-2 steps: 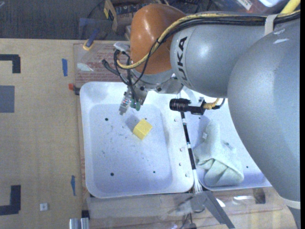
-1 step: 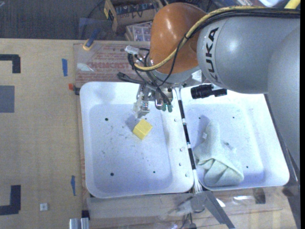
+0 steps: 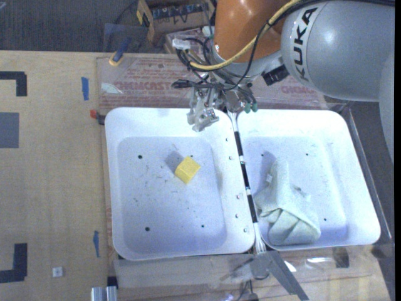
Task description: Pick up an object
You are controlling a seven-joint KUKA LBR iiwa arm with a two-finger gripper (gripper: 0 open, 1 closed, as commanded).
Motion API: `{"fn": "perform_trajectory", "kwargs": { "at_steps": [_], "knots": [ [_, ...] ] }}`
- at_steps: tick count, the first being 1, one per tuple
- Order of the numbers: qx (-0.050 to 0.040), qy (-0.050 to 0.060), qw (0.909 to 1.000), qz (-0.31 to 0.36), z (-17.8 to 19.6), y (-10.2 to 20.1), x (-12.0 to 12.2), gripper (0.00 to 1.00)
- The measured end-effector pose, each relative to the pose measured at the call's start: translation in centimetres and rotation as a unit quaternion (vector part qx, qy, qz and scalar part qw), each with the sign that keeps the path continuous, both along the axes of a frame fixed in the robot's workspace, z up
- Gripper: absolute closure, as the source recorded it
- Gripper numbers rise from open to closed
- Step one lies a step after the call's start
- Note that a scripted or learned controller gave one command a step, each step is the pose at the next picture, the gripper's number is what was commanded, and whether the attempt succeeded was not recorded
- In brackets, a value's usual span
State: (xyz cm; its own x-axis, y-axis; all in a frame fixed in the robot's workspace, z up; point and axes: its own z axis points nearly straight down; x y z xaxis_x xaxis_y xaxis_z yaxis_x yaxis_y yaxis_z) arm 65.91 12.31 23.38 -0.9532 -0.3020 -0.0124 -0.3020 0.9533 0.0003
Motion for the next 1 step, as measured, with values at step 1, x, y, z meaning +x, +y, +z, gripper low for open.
{"fn": "perform_trajectory", "kwargs": {
  "at_steps": [1],
  "knots": [
    [0.0010,0.000,0.9966,-0.082,2.46,0.15,0.93,1.00]
  ]
}}
